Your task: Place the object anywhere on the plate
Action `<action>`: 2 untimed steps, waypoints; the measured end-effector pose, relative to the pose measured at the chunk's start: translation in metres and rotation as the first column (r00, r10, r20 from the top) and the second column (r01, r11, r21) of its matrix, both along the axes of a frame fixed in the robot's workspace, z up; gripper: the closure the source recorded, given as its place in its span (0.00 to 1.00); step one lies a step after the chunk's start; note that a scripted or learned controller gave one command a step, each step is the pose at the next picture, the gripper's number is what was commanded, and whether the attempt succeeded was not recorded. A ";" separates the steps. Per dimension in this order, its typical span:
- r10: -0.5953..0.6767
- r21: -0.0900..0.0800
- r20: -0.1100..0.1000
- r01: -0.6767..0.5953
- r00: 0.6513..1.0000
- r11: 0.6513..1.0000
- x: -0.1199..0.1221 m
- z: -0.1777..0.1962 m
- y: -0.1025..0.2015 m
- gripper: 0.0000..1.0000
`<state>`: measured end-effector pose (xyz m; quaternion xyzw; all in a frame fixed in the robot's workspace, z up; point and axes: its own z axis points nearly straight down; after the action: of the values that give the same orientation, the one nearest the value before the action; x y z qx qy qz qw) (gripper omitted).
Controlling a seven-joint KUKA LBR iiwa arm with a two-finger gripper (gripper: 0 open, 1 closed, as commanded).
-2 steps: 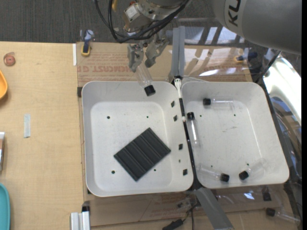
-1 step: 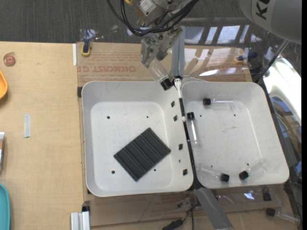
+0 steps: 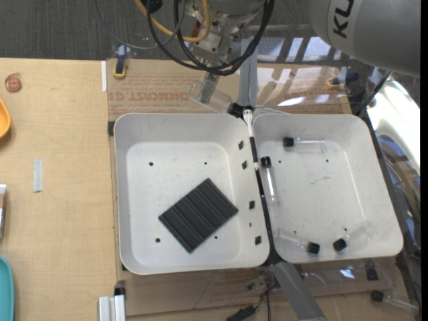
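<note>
White plastic forms two shallow bins side by side on the surface. A dark ribbed plate (image 3: 198, 215) lies turned at an angle on the floor of the left bin (image 3: 134, 136). Four clear tubes with black caps lie in the right bin (image 3: 364, 146); one tube (image 3: 267, 176) rests along its left wall. The arm's wrist hangs above the bins' far edge, its top cut off. A clear piece (image 3: 210, 92) hangs below it; whether the jaws are open cannot be told.
</note>
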<state>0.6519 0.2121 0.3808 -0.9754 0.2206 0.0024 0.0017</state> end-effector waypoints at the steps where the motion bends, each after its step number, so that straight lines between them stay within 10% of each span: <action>1: 0.224 0.001 0.002 -0.224 0.975 0.975 -0.015 0.058 0.016 1.00; 2: 0.234 0.001 0.000 -0.234 0.972 0.972 -0.010 0.027 0.016 1.00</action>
<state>0.6422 0.2278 0.4078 -0.9946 0.1040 0.0029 0.0016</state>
